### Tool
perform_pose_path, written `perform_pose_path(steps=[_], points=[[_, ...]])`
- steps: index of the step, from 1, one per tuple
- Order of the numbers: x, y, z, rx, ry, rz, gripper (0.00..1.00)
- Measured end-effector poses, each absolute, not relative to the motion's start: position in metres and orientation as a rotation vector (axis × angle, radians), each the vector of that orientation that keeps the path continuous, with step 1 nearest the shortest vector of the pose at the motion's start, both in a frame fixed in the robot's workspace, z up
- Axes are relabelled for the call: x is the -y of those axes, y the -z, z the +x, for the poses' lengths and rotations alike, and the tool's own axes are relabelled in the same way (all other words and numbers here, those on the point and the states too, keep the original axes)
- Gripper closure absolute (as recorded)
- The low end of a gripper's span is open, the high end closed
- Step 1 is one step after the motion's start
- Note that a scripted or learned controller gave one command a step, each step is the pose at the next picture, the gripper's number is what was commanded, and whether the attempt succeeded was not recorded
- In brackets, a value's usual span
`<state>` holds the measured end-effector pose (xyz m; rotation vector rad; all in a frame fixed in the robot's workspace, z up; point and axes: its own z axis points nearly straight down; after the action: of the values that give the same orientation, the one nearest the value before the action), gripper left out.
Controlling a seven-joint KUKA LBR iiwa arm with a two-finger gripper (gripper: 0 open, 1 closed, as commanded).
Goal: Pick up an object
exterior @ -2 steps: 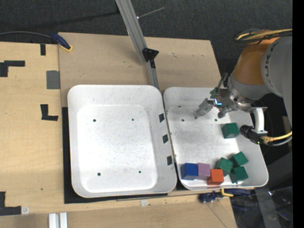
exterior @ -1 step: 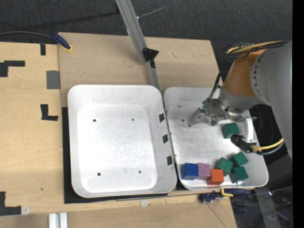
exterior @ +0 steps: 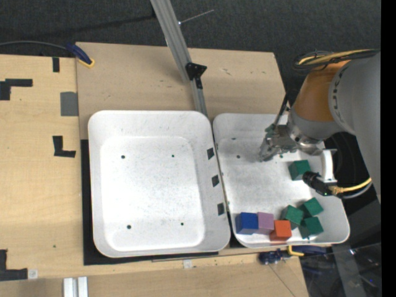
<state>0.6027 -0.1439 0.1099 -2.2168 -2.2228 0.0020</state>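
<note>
One green block just beside hand.

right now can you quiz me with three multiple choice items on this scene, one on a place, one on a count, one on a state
1. Where does the small blue cube lie?
A. in the left white bin
B. in the right white bin, near its front edge
C. on the wooden bench

2. How many green blocks are in the right white bin?
A. one
B. two
C. four

3. What is the gripper doing?
A. poised over bare bin floor, nothing between it and the floor
B. lifting the orange cube
C. resting in the left bin

Key: 1 B, the blue cube sits beside the pale purple cube at the front rim. 2 C, one lone green block and three clustered at the corner. 3 A, it is over bare floor, apart from every block.
</note>
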Motion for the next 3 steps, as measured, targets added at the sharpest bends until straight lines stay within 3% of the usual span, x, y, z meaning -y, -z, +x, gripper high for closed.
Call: perform_pose_path(steps=[2, 3], points=[[0.141, -0.223, 0.587, 2.226, 0.004, -2.223, 1.0], [0.141, -0.267, 0.588, 2.226, 0.004, -2.222, 1.0]])
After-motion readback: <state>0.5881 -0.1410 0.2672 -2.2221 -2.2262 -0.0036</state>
